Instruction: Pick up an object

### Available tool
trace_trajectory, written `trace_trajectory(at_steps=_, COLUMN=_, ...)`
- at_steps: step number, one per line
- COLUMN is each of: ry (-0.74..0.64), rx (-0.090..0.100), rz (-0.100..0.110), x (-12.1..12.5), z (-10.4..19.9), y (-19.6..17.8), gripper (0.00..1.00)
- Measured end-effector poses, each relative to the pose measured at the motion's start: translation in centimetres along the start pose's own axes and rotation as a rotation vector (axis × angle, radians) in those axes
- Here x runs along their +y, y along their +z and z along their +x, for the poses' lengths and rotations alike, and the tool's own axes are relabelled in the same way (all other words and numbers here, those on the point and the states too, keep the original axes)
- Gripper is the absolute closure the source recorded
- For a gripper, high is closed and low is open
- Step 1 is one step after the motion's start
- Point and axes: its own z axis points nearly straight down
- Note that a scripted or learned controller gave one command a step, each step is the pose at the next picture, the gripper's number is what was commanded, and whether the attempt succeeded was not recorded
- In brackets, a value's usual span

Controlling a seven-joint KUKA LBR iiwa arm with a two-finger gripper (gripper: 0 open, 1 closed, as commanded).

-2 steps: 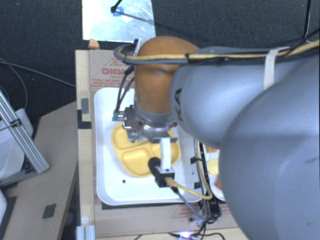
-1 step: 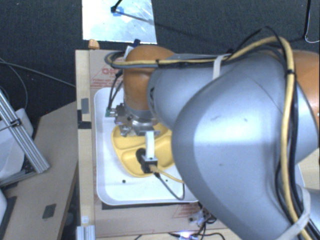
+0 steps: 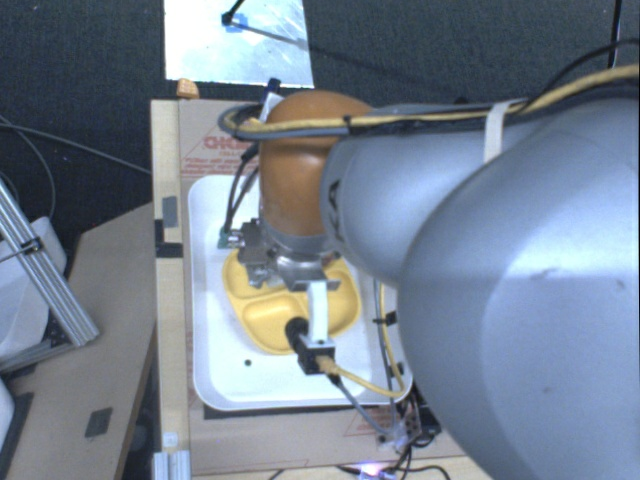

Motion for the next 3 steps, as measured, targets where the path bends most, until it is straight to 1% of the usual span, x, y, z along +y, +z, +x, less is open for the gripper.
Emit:
trace_trajectory(at_steps=1, ry=-0.001, rx=-0.001, rz=0.000, x=-4.5, z=0.0, y=-6.2, gripper=1.00)
trace_trajectory(at_steps=2, ry=0.005, rx=-0.006, rz=0.002, x=4.3, z=-0.4, y=10.6, gripper=1.00)
trace_trajectory(at_steps=3, ry=0.000, rx=0.003, rz=-0.007, x=-0.2, z=0.0, y=-4.2, gripper=1.00)
